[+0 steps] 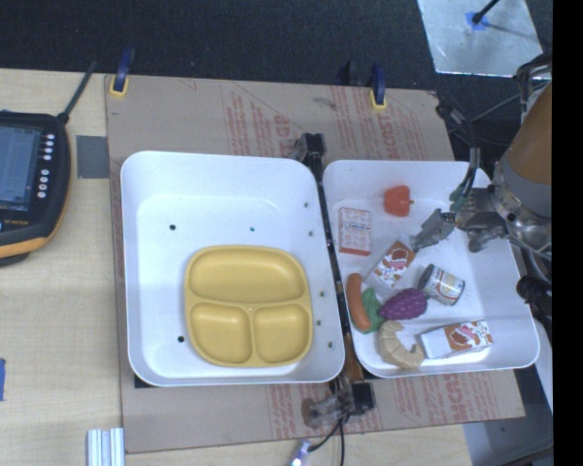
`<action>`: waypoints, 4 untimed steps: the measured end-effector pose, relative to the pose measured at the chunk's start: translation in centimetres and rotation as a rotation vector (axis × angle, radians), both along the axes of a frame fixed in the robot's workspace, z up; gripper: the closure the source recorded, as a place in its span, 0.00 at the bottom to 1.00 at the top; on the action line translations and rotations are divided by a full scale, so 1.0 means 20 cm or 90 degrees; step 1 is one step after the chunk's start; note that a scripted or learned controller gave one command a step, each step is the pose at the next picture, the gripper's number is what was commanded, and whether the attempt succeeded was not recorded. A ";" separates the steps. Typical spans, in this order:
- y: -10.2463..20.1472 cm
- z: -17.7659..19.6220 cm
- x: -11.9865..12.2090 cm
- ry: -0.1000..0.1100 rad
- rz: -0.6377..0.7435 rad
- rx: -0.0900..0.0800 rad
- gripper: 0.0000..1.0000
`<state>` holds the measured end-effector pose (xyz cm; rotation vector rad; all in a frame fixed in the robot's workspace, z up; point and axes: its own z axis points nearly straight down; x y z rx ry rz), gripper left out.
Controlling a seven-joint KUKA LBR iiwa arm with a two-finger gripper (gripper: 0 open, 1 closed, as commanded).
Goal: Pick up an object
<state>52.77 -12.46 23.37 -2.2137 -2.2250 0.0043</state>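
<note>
The right bin holds several small items: a red piece, a small white-and-red carton, a red-and-white packet, a metal can, a purple piece, an orange sausage shape, a tan pastry shape and a white box. My gripper hangs over the right side of this bin, above and slightly right of the can. It is open, its fingers spread apart with nothing between them.
The left bin carries a yellow divided tray. A tablet controller lies at the bench's left edge. Blue clamps pin the cardboard at the back. A green piece lies beside the sausage shape.
</note>
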 end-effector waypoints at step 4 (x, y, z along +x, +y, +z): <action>-0.17 -0.71 0.64 -0.002 -0.001 0.000 0.00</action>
